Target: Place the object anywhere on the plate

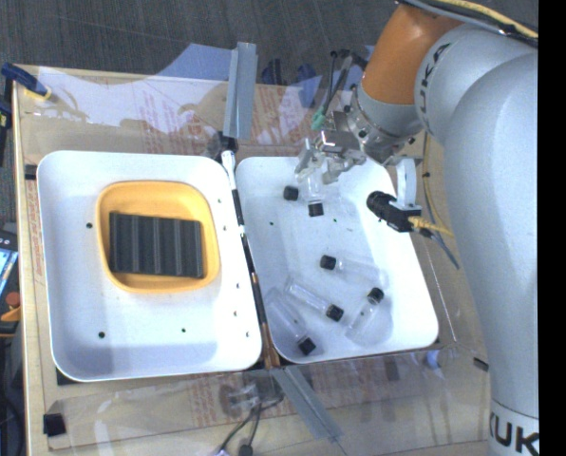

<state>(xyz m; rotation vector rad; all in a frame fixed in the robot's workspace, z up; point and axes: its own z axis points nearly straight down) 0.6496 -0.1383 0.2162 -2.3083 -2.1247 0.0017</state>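
1. Arm (pixel 473 112) comes in from the right, orange band above wrist, gripper (pixel 319 164) low over the far edge of the right bin (pixel 411 302)
2. Gripper fingers look slightly apart; a clear vial w/ black cap (pixel 313 198) sits just below the tips, touching or nearly so. Can't tell if it's actually pinched btwn them
3. Another small black cap (pixel 291 193) just left of that vial, near the bin's far-left corner
4. More clear vials in the right bin: one mid-bin (pixel 345 267), three toward the near edge (pixel 316 302) (pixel 292 329) (pixel 367 312), lying at diff angles, close together
5. Black connector w/ yellow-orange cable (pixel 395 212) over the bin's right edge
6. Left bin (pixel 65 283) holds the plate (pixel 155 202), a yellow rounded tray w/ dark ribbed insert (pixel 160 245), in its far half. No vial on it
7. Bins touch side by side, dark strip (pixel 245 245) along the seam
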